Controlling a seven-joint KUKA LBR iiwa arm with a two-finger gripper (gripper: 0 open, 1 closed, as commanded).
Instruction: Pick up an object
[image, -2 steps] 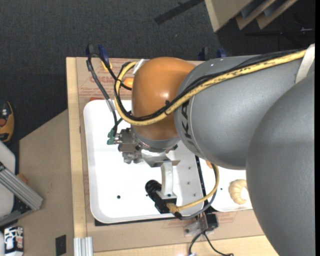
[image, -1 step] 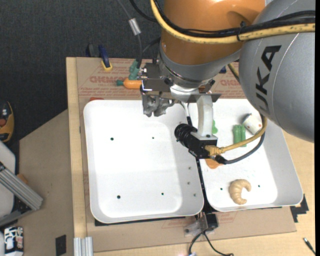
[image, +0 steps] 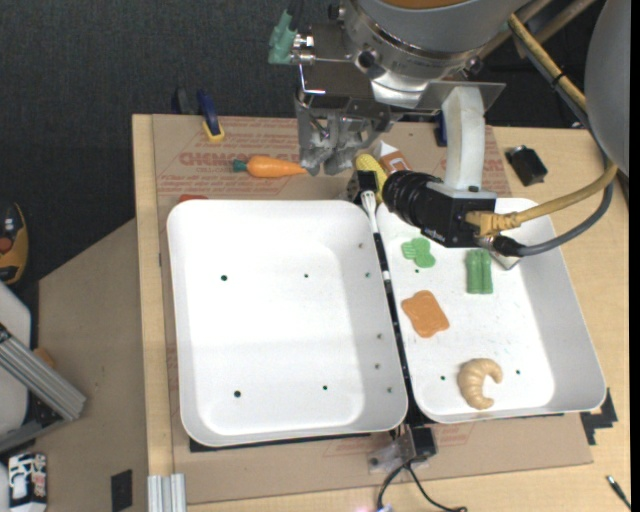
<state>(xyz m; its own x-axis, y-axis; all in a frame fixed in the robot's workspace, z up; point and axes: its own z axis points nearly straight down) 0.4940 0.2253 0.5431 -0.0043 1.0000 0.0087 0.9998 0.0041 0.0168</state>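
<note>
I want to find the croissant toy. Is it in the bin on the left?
No, the croissant lies in the right bin, near its front edge, below the orange piece.

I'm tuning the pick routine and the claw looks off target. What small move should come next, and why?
Probably bring the claw back toward the right bin. It sits past the bins' far edge beside the carrot on the cardboard, while the croissant, orange piece and green pieces lie in that bin.
</note>
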